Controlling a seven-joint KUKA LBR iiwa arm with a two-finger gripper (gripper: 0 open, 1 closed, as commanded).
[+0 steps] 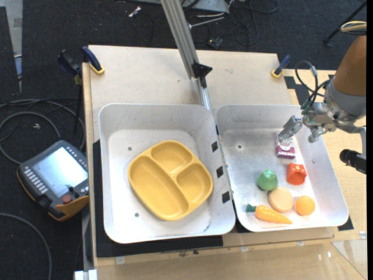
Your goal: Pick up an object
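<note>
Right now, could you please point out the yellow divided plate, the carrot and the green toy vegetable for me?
yellow divided plate (152, 186): camera view, on the ridge between its compartments.
carrot (273, 216): camera view, on the middle of its orange body.
green toy vegetable (267, 181): camera view, on its round top.

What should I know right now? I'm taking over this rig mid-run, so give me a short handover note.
Gripper: open, over the right bin, just above the small purple block; nothing between its fingers.
Right bin also holds: red piece, green piece, beige round piece, orange ball, carrot.
Left bin: yellow divided plate.
Done: nothing lifted yet.
Left: close on one object, likely the purple block, and raise it.
</note>
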